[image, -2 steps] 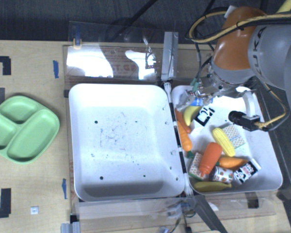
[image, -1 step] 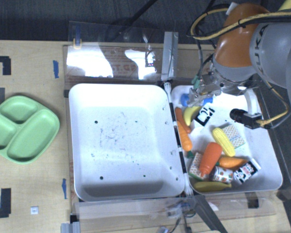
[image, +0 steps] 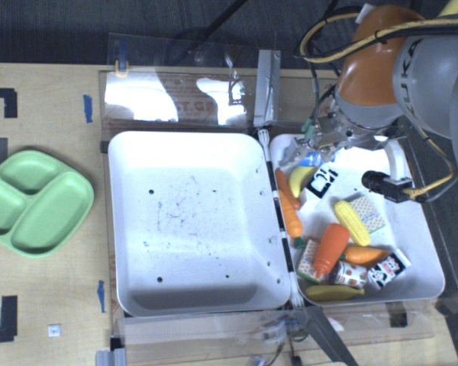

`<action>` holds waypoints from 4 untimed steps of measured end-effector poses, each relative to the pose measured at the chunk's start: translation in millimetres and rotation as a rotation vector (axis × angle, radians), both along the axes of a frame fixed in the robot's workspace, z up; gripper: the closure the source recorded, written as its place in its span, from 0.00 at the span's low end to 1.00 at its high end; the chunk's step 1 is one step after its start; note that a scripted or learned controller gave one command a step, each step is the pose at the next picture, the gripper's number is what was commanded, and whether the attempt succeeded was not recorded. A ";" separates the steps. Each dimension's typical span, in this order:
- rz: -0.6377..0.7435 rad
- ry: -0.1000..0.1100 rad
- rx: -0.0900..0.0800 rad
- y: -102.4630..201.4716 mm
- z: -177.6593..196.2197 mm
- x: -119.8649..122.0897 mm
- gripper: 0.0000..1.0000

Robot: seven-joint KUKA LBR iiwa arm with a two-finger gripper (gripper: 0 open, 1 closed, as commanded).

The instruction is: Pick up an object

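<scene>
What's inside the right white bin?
The right bin holds a corn cob, carrots, an orange bottle and small packets. The gripper covers its far corner.

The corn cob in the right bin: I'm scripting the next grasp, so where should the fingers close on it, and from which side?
Grip the corn cob at mid-length, coming straight down, fingers closing across its narrow width. It lies flat and slanted, atop neighbouring items, so its long sides look fairly free. The orange bottle sits close below-left, so avoid the lower end. The gripper is above the bin's far corner.

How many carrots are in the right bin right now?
2. One long carrot along the right bin's left wall, one fatter carrot mid-bin. Others may hide underneath the pile.
</scene>
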State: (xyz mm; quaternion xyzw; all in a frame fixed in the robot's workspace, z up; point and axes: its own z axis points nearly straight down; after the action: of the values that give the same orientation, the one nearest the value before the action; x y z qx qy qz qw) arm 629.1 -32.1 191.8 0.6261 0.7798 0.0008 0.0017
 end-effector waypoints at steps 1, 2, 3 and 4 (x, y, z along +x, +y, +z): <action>0.030 0.005 0.001 -81.8 -29.5 -71.9 0.00; 0.070 -0.016 -0.003 -127.6 -100.0 -86.5 0.00; 0.066 -0.021 -0.008 -130.4 -91.1 -84.9 1.00; -0.149 0.004 0.000 -63.3 60.0 -93.7 1.00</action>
State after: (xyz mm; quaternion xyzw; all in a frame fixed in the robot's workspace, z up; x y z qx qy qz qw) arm 535.4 -95.4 251.8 0.6825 0.7309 -0.0006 0.0000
